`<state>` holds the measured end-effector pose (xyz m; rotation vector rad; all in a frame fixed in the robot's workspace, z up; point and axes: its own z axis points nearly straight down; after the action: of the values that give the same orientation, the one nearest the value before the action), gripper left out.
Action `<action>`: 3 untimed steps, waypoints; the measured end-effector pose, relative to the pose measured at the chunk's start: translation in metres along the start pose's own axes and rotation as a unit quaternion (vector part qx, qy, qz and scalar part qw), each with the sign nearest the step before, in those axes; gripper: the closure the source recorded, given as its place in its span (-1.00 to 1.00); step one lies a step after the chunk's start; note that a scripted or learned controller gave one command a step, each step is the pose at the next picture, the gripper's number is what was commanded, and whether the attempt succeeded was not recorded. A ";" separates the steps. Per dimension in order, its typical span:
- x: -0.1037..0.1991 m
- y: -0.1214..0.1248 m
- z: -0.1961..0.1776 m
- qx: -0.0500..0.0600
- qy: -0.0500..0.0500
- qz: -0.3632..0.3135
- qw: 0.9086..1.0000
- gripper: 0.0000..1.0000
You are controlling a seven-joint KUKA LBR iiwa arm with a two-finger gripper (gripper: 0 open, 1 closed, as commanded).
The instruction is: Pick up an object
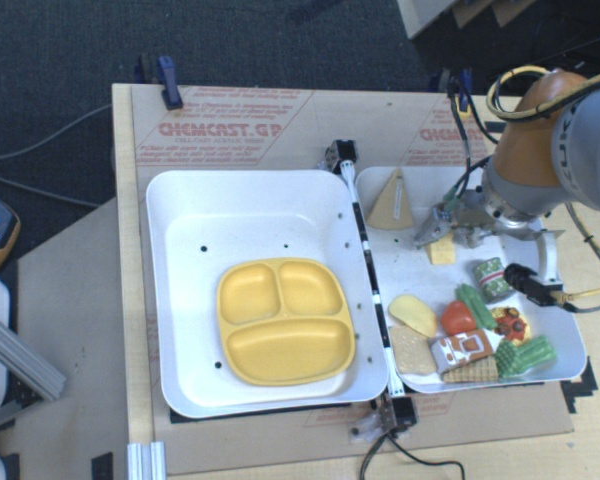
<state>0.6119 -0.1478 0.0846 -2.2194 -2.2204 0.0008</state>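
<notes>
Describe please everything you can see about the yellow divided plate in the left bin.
The yellow plate looks like smooth moulded plastic, a rounded rectangle with a raised rim. Ridges divide it into three compartments: two smaller ones at the far side and one long one at the near side. All three hold nothing. It lies flat and right way up on the floor of the left bin, slightly turned, in the near half. It touches no other object, and it stands apart from the bin's walls.
</notes>
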 end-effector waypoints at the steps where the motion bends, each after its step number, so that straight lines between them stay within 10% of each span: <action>1: -0.001 -0.043 0.000 0.002 0.000 0.001 1.000 -1.00; 2: -0.027 -0.103 -0.001 -0.002 0.000 0.003 1.000 -1.00; 3: -0.025 -0.100 -0.011 -0.004 -0.001 0.001 1.000 1.00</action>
<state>0.5121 -0.1726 0.0955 -2.2261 -2.2246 -0.0059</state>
